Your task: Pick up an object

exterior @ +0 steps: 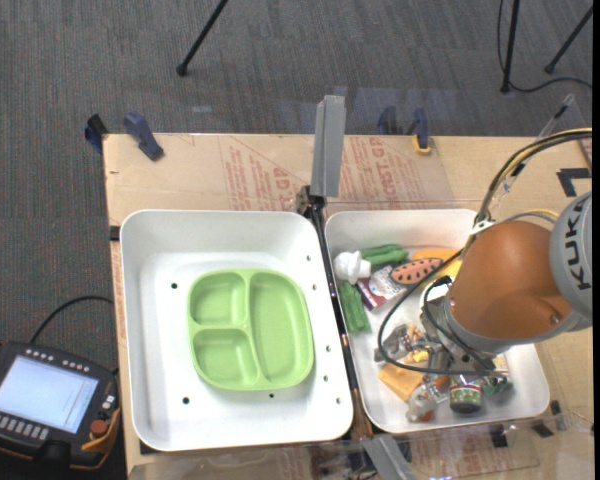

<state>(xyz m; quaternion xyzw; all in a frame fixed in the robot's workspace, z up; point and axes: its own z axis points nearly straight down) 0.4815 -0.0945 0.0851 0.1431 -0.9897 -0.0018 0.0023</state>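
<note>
The right bin (pixel 380 220) holds a heap of small toys. Among them are a white bottle (pixel 352 265), a green pod (pixel 385 254), a watermelon slice (pixel 418 271), a long green stick (pixel 353 308), a yellow wedge (pixel 400 380) and a small dark can (pixel 467 397). My gripper (pixel 443 366) is low in this bin's front part, over the toys between the wedge and the can. The arm's orange band (pixel 505 283) hides most of it. No object shows held in it.
The left bin (pixel 150 268) holds a green three-part plate (pixel 250 328). A grey upright post (pixel 328 148) stands behind the join of the bins. Black cables loop off the wrist over the right bin. A teach pendant (pixel 45 393) lies at the lower left.
</note>
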